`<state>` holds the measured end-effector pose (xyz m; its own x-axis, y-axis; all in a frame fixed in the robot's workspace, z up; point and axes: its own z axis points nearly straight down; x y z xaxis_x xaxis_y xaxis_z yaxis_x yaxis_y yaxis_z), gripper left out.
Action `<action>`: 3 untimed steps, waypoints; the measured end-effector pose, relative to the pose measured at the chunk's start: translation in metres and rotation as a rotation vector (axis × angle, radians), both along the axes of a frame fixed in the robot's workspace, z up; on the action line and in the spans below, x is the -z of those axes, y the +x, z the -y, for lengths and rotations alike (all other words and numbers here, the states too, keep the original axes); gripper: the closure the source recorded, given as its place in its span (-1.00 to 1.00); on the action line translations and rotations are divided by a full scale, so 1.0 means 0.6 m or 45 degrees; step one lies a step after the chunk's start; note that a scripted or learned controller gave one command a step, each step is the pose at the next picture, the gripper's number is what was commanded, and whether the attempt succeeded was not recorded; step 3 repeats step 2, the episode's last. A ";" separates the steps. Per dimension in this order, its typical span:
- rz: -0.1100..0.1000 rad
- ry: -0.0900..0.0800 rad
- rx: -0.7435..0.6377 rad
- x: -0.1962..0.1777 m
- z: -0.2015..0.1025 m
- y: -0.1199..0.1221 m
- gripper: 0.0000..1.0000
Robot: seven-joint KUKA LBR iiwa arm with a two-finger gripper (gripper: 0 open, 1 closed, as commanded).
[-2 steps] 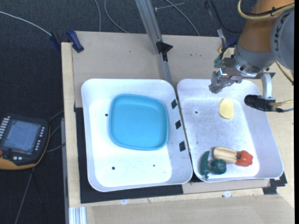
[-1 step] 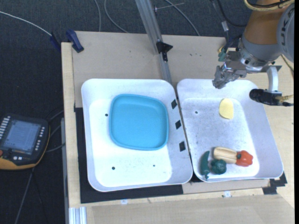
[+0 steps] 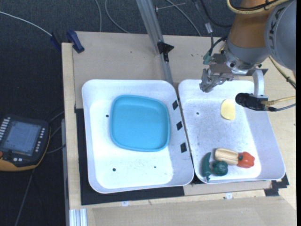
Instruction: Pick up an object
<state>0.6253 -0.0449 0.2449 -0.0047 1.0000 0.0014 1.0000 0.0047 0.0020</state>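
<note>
We should lower the gripper point(image 3: 207, 85), jaws seemingly closed and empty, squarely over the pale yellow rounded piece point(image 3: 228, 109), opening first.

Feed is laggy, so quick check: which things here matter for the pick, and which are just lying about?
For the pick: tool; yellow piece; red and tan toy; green toy; right bin.

Lying about: blue plate in left bin; handheld pendant; floor cables.
</note>
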 end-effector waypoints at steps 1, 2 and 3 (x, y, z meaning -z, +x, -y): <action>-0.002 0.000 0.000 0.008 -0.087 -0.004 1.00; -0.002 0.000 0.000 0.009 -0.179 -0.013 1.00; -0.002 0.000 0.000 0.009 -0.179 -0.013 1.00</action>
